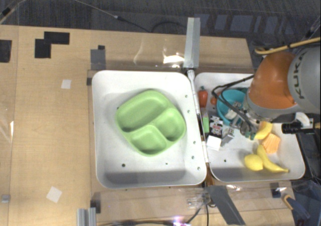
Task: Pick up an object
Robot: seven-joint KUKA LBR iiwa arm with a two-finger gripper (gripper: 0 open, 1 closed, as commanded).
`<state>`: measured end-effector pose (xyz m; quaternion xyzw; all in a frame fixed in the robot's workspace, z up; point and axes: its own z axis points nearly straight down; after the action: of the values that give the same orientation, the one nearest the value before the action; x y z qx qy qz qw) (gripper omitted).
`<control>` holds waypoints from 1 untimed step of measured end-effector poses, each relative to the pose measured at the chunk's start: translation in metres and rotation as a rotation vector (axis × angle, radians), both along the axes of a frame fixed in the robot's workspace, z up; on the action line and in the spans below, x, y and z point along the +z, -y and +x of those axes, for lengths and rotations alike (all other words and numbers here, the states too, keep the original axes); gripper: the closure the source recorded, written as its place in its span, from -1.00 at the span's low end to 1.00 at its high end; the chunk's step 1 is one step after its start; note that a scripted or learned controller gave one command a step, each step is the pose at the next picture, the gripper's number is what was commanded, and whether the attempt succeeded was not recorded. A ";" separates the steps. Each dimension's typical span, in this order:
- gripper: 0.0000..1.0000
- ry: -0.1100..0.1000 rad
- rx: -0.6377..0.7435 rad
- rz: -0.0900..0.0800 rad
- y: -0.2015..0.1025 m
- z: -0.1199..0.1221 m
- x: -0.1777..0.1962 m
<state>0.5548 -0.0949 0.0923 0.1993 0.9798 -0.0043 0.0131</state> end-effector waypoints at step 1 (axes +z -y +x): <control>-1.00 -0.015 -0.061 0.012 0.012 0.063 -0.001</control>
<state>0.6174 -0.1070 0.0913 0.2290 0.9734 -0.0004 0.0045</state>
